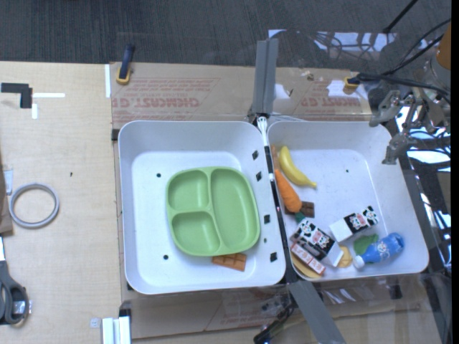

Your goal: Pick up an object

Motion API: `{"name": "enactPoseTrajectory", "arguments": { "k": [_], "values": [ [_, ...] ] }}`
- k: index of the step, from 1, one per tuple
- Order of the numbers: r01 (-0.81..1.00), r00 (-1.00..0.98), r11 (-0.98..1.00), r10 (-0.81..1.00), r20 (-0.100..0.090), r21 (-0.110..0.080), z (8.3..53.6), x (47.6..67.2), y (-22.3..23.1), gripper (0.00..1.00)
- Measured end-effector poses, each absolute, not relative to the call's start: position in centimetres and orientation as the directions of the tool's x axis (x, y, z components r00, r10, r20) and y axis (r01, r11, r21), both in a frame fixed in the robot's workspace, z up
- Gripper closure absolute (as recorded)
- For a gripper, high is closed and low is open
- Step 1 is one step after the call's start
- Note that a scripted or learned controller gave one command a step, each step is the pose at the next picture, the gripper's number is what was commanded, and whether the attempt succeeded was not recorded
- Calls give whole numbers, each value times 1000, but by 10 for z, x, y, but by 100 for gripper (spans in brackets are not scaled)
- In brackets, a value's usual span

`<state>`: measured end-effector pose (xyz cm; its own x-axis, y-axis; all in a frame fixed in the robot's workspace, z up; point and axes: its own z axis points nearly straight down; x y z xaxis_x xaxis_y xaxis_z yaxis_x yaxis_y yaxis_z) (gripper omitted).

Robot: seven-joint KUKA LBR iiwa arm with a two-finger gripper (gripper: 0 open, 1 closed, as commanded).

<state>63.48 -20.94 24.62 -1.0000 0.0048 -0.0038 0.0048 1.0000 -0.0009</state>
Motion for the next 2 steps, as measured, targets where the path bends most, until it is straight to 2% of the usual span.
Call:
{"name": "enactPoseTrajectory", "arguments": {
  "k": [1,2],
  "values": [
    [66,-998,998,66,-3,0,93,591,-125,0],
    [105,-994,994,105,-3,-1,92,488,-117,0]
  ]
}}
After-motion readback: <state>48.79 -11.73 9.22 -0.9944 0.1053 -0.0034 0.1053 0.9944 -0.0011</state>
